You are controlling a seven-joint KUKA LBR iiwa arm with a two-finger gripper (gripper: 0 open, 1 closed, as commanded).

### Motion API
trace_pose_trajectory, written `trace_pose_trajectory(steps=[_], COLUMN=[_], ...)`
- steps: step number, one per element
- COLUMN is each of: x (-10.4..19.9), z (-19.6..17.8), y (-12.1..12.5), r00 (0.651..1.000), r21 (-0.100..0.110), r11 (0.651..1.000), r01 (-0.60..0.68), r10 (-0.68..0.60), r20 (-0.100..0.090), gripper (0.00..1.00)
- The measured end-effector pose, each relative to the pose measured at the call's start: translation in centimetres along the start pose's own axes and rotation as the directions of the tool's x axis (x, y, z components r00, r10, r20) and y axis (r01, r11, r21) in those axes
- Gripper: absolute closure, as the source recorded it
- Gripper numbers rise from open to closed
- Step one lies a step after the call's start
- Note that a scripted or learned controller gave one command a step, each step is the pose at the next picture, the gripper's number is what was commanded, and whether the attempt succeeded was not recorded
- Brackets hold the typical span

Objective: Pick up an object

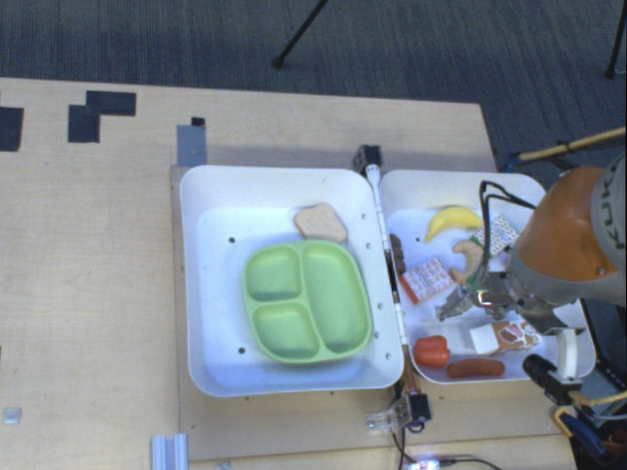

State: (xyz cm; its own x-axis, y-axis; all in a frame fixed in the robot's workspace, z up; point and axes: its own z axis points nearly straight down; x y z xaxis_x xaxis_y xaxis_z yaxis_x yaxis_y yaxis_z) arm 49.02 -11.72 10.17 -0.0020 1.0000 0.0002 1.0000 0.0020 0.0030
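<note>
The right bin [416,192] holds a yellow banana [453,221], a tan pretzel-shaped piece [471,253], a red-and-white checked packet [425,280], a red pepper [431,351], a brown sausage [475,367] and a small white printed card [498,338]. My gripper [464,302] hangs low over the middle of this bin, just right of the checked packet and above the card. The orange band of the arm [568,228] sits above it and hides the bin's right side.
The left bin [206,262] holds a green three-compartment plate [309,302] and a slice of bread [320,223] behind it. A black clamp [368,155] sits at the far end of the ridge between the bins. Cables lie at the front right [578,409].
</note>
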Motion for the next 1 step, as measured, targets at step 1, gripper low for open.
trace_pose_trajectory(steps=[1], x=[0.05], z=[-1.05], y=[0.14], r00=[1.0], r21=[-0.003], r11=[1.0], r01=[0.001], r10=[-0.001], r20=[0.0], gripper=[1.0])
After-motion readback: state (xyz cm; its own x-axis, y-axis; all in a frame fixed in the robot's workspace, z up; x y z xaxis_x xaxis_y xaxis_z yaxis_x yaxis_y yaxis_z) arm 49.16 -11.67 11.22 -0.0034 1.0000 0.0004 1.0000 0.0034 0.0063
